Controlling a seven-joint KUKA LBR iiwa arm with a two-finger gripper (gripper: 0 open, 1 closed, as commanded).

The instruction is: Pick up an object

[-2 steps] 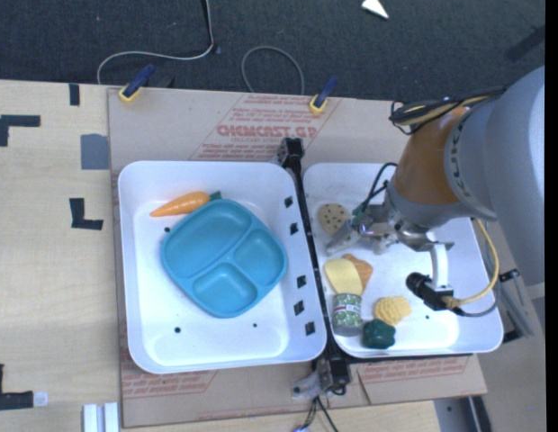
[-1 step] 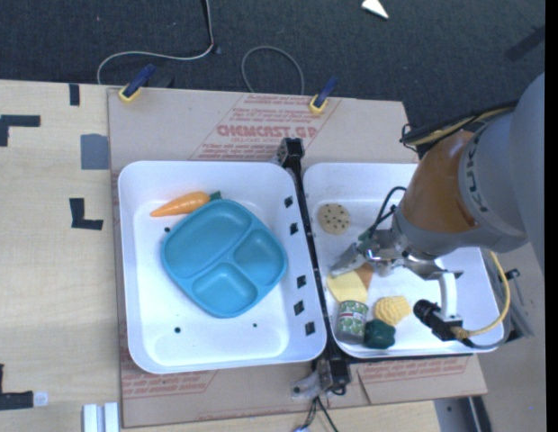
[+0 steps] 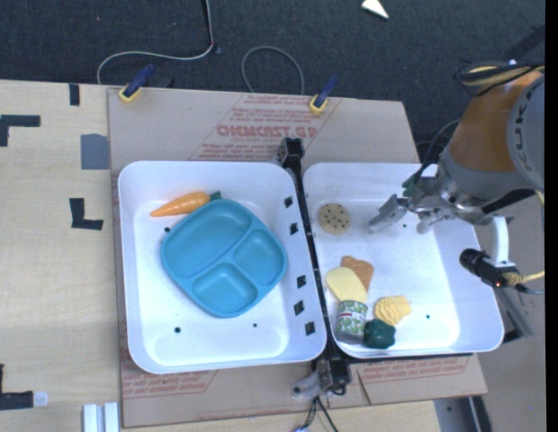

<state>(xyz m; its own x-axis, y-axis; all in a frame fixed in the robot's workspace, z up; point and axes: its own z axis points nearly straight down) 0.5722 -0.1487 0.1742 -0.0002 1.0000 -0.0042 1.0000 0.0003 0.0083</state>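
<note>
Bench (image 3: 45, 241): light wood, carries a cardboard sheet (image 3: 261, 124) clamped at its far edge, likely so the bins do not slide.
Left bin (image 3: 139, 331): touches the right bin along the middle divider.
Right bin (image 3: 441, 331): the landmark here; it carries the small things the task could take.
Arm (image 3: 495, 142): reaches over the right bin's far right part, low above the bin floor.
Blue tray (image 3: 225, 257): three-part plate lying flat in the left bin, well apart from the right bin's things.
Carrot (image 3: 180, 204): just beside the tray's far edge.
Tool (image 3: 403, 214): fingers spread wide, nothing between them, over bare floor in the right bin's far half; probably poised for a try.
Cookie (image 3: 333, 217): nearest pickable thing, lying near the tool toward the divider.
Near-corner cluster: yellow piece (image 3: 346, 284), brown piece (image 3: 359, 267), corn (image 3: 392, 310), can (image 3: 352, 319), dark green piece (image 3: 380, 334), crowded together, so harder to grasp singly.
</note>
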